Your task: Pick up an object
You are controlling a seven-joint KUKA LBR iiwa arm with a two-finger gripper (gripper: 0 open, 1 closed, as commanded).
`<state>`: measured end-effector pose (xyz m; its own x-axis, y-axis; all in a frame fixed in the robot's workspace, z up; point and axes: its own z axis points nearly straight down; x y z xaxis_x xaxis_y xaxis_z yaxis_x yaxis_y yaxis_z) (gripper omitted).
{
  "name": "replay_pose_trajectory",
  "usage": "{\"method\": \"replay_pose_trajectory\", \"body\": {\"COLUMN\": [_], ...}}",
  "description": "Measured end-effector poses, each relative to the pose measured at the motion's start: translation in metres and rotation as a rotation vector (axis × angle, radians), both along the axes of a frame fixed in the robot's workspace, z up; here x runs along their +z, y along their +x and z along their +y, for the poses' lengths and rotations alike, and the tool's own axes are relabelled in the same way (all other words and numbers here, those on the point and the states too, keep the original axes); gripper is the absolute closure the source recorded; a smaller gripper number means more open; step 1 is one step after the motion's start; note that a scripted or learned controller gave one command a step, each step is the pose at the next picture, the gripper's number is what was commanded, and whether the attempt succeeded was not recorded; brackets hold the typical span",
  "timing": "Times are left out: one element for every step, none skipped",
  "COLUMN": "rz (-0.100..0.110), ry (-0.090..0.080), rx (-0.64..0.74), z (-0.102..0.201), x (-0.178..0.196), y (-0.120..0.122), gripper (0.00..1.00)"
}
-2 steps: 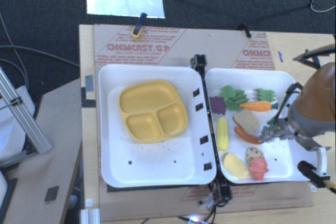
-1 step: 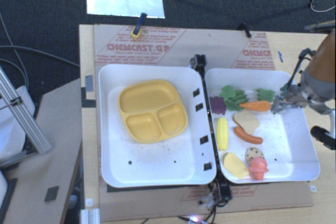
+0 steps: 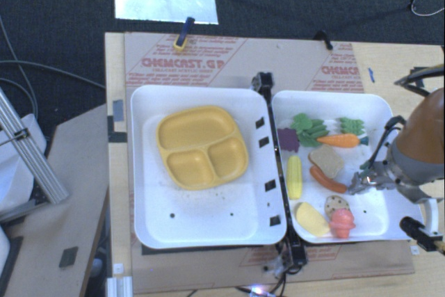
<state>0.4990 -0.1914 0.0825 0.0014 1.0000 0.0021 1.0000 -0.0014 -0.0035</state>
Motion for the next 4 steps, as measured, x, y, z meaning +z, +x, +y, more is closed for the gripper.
{"method": "replay_pose_trajectory", "body": {"rz": [-0.005,-0.003,-0.007,-0.023], "ry": [-0.003,0.001,-0.002,0.0], "rx": [0.002,0.008,0.005,0.018], "z": [-0.001,0.051,0.047,0.135], "x": [0.002,0.001,0.013,0.108], "y": [0.003,-0.013,-0.011,0.092], "gripper": [0.0,0.0,1.0,1.0]}}
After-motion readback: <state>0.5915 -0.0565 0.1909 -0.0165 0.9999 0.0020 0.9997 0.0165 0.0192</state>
